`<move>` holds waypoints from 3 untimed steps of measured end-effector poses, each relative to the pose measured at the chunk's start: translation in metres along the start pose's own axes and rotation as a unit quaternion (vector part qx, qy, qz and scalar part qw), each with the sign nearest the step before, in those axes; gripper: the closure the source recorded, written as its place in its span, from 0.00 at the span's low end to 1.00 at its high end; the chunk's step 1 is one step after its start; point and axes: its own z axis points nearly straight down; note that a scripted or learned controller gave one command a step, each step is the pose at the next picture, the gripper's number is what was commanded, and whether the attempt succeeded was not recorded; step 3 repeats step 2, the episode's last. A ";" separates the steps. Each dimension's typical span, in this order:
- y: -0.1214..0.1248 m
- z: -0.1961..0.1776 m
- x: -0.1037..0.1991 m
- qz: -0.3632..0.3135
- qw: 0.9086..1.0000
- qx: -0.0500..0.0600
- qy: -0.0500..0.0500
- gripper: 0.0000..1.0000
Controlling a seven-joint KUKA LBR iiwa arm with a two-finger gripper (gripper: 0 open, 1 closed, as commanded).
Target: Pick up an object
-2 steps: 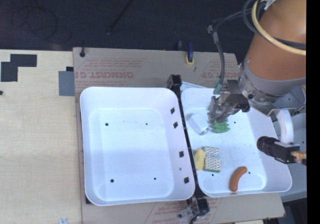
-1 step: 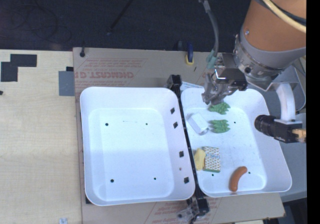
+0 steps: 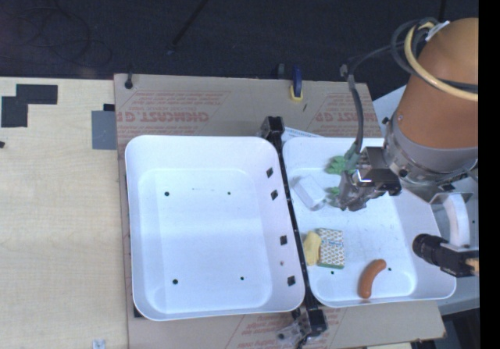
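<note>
My gripper (image 3: 348,199) hangs low over the upper middle of the right bin (image 3: 426,286). A green object (image 3: 339,164) lies just behind it, partly hidden by the gripper body. A pale, clear-looking piece (image 3: 308,191) rests to its left, near the divider. Further forward lie a yellow item (image 3: 312,249) and a checked packet (image 3: 332,247) side by side. An orange sausage-shaped toy (image 3: 372,278) sits near the front rim. I see nothing between the gripper's tips from this angle.
The left bin (image 3: 148,183) stands beside the right one, with black clips (image 3: 273,173) along the shared wall. Cardboard (image 3: 195,109) lies under both bins. The arm's orange and grey body (image 3: 437,97) looms over the right bin's far right side.
</note>
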 end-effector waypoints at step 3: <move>0.000 -0.005 0.031 -0.001 1.000 -0.001 0.000 1.00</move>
